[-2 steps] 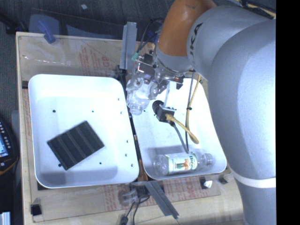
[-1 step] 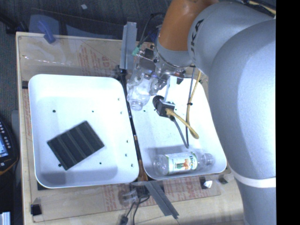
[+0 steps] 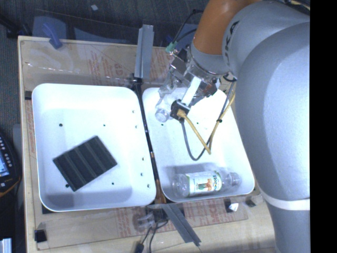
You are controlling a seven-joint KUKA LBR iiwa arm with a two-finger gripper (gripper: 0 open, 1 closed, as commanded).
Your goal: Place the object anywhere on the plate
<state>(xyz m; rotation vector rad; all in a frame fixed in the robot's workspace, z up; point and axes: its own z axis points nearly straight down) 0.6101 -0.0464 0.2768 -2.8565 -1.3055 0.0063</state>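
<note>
A clear plastic bottle (image 3: 206,183) with a green and orange label lies on its side along the front wall of the right bin (image 3: 231,146). The plate (image 3: 85,163) is a dark ribbed rectangle lying flat in the front half of the left bin (image 3: 79,96). My gripper (image 3: 169,111) hangs over the back left corner of the right bin, close to the divider between the bins, well behind the bottle and to the right of the plate. Something pale and translucent shows at its tip; I cannot make out what it is.
A yellow cable (image 3: 202,141) loops down from the wrist over the middle of the right bin. The bulky grey arm (image 3: 279,104) covers the bin's right side. A grey metal bar (image 3: 143,49) stands behind the divider.
</note>
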